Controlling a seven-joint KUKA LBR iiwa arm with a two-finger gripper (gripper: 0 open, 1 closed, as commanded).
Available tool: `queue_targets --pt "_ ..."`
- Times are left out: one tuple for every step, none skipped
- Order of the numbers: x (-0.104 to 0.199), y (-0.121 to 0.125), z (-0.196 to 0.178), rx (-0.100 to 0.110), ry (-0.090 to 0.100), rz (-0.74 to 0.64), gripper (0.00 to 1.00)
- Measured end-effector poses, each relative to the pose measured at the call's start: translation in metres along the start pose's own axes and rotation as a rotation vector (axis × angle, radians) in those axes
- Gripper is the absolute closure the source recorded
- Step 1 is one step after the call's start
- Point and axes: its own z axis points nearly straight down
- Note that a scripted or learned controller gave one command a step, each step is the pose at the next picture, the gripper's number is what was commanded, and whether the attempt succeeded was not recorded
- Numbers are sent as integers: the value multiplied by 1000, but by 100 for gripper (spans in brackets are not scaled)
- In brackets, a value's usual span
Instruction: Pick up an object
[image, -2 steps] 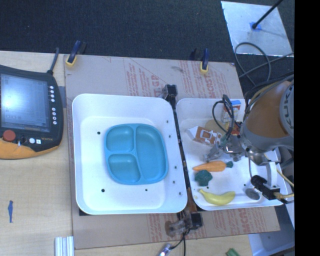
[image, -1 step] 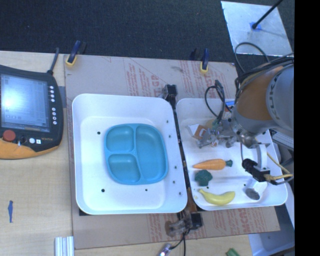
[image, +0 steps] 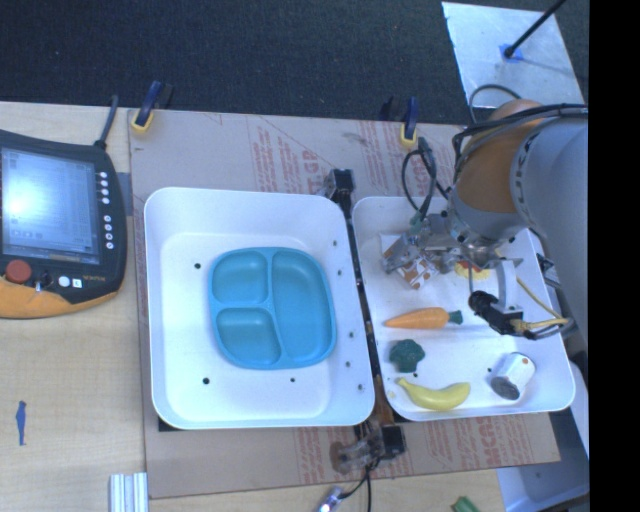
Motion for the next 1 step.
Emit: queue_targets --pt "-1 -1 -10 4 0 -2 100"
